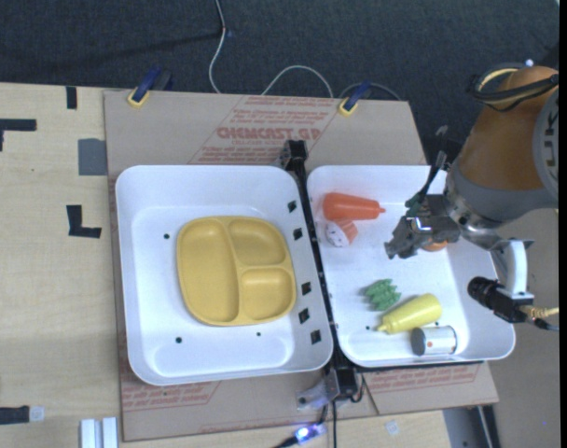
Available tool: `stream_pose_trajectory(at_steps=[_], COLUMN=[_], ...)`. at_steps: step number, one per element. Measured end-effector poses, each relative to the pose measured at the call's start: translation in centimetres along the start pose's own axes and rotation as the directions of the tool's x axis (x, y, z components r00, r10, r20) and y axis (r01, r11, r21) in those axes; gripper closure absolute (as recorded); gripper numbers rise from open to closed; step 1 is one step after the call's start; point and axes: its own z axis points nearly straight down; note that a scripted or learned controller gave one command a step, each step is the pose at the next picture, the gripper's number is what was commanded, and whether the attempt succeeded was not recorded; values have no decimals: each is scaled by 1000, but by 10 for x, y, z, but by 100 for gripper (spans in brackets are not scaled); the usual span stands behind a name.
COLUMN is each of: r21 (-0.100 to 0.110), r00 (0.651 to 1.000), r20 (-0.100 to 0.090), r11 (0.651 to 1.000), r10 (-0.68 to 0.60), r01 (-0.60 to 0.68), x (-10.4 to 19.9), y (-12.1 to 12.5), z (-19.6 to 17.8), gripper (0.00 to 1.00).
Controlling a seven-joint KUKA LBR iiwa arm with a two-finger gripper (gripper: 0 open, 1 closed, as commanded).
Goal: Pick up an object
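Note:
The right bin (pixel 470 292) holds an orange carrot (pixel 352 207) at its far left, with a small white and red piece (pixel 338 235) just below it. Nearer the front lie a green leafy toy (pixel 382 293), a yellow bottle (pixel 409 314) and a grey and white cylinder (pixel 435 341). My gripper (pixel 402 242) hangs over the middle of the right bin, to the right of the carrot and above the green toy. A small orange thing (pixel 436 244) shows just under the wrist, partly hidden by it.
A yellow divided plate (pixel 235 270) lies in the left bin (pixel 144 250). A black divider (pixel 307 250) runs between the two bins. The arm's orange band (pixel 507 124) and grey wrist cover the right bin's far right corner.

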Motion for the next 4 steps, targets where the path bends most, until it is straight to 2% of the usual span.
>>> stream_pose_trajectory(at_steps=[4], r21=[3], r00=[1000], r20=[0], r11=[1000], r10=[-4], r01=[4], x=[195], y=[25], z=[16], gripper=[100])
